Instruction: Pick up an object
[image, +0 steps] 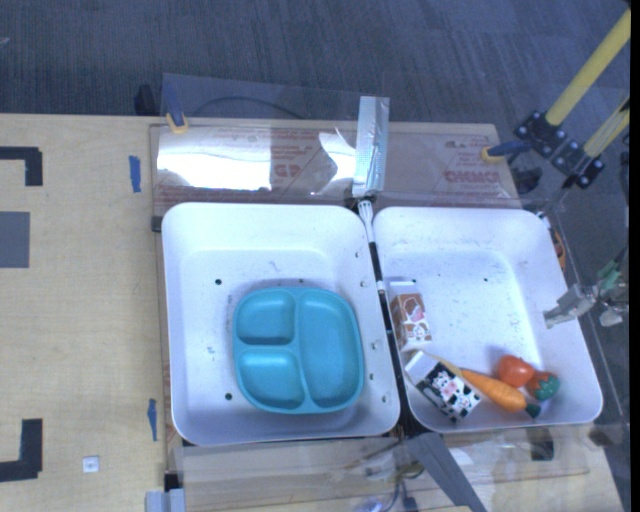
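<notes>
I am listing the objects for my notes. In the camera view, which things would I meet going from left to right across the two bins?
Blue divided plate → small brown packet → black-and-white cow-patterned box → carrot → tomato.

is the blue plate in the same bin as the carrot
No, the blue plate lies in the left bin, while the carrot lies in the right bin.

Two bins sit side by side on the tabletop (70, 330). A divided plate (297, 347) lies in the left bin (190, 250). In the right bin (470, 250), a small packet (409, 317) lies by the left wall, with a box (449, 391), a carrot (491, 389) and a tomato (515, 370) along the near wall.
</notes>
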